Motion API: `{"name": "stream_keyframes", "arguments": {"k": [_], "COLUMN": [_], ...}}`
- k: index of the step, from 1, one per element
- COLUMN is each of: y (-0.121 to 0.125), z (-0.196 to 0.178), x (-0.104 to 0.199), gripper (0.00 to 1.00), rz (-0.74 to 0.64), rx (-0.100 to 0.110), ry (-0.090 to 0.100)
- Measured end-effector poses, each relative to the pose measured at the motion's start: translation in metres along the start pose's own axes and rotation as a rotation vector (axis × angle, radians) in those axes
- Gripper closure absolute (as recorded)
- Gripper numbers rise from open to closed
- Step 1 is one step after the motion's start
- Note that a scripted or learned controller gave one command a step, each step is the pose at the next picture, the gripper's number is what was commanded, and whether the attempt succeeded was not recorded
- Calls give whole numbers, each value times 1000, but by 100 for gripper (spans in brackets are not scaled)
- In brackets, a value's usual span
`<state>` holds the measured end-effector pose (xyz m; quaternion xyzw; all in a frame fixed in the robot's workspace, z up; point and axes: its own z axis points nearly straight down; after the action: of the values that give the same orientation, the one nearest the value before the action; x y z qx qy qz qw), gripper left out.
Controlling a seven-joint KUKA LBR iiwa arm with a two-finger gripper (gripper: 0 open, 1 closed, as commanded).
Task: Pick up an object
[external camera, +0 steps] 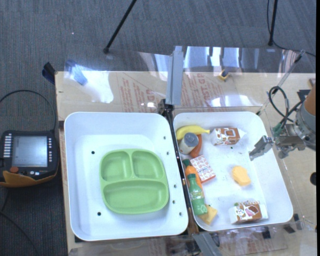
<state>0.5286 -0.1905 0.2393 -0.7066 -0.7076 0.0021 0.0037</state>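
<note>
My gripper hangs over the right rim of the right bin, open, with nothing between its fingers. The bin holds several small items. A yellow banana and a grey-topped cup sit at its left wall, with a small brown-and-white carton beside them. A red-and-white box, an orange wedge and a green bottle lie lower down. Another carton rests near the front right corner. The orange wedge is the item nearest to the gripper, below and to its left.
The left bin holds a green divided plate. A metal divider post rises behind the seam between the bins. Cables loop near the arm at the right. A teach pendant lies on the floor at the left.
</note>
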Motion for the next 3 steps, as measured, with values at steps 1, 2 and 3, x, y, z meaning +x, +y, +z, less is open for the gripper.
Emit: {"name": "stream_keyframes", "arguments": {"k": [1,2,3], "y": [26,108,108], "z": [141,156,150], "x": [28,45,46], "gripper": [0,0,100], "rz": [14,36,31], "rx": [4,0,7], "ry": [2,-1,0]}}
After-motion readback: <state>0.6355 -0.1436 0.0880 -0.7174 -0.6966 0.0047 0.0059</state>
